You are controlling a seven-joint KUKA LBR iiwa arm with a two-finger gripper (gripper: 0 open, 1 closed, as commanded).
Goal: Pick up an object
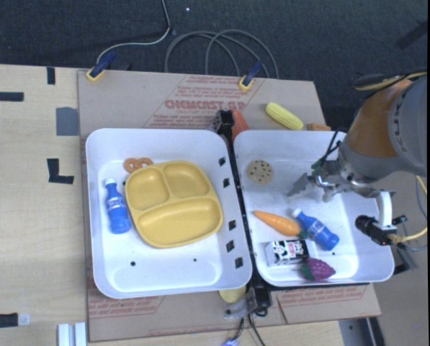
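gripper (310, 186): fingers spread apart, nothing between them, low over the right bin's middle, above the carrot and bottle
arm (387, 139): grey with orange band, reaching in from the right
right bin (287, 141): holds a round cookie (258, 171) upper left, an orange carrot (276, 222), a blue bottle (317, 230) beside it, a black-and-white carton (287, 251) and purple grapes (317, 269) near the front
left bin (157, 280): yellow divided plate (173, 202), a second blue bottle (116, 206) on its left, a pretzel (137, 164) at its upper edge
outside bins: corn cob (284, 116) on the board behind the right bin

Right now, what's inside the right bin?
The right bin holds a cookie, carrot, blue bottle, milk carton and grapes. The end effector hides part of the floor.
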